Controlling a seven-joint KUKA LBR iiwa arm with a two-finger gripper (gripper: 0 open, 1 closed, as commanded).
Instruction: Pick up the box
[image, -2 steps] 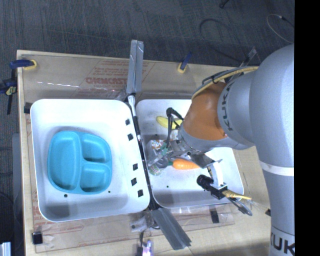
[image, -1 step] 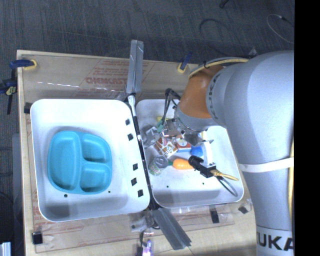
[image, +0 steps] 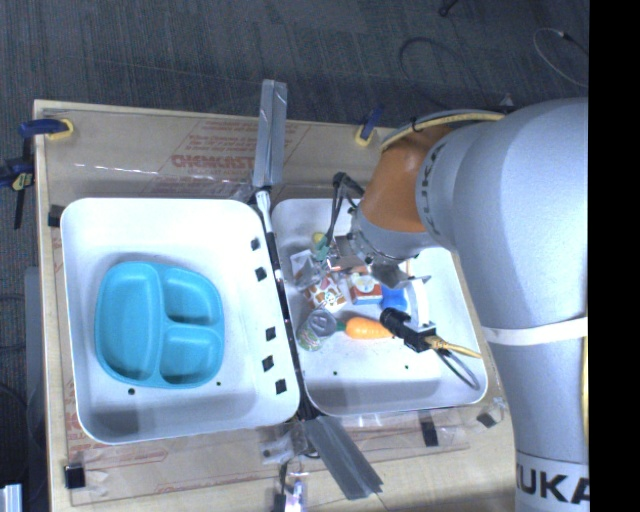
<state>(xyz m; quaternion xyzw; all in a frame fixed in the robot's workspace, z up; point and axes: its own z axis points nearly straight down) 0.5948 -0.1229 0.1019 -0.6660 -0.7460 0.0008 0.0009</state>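
A small printed cardboard box (image: 326, 292) is seen in the right bin (image: 455, 385), at about nine o'clock from the bin's middle; its long axis appears tilted toward one o'clock, though the outline is too small to be sure. A smooth orange carrot (image: 366, 329) lies at five o'clock from it. The gripper (image: 372, 268) is lowered just beside the box at two o'clock; whether it is parted or closed cannot be told. A moulded blue divided tray (image: 158, 322) rests in the glossy left bin (image: 90, 225).
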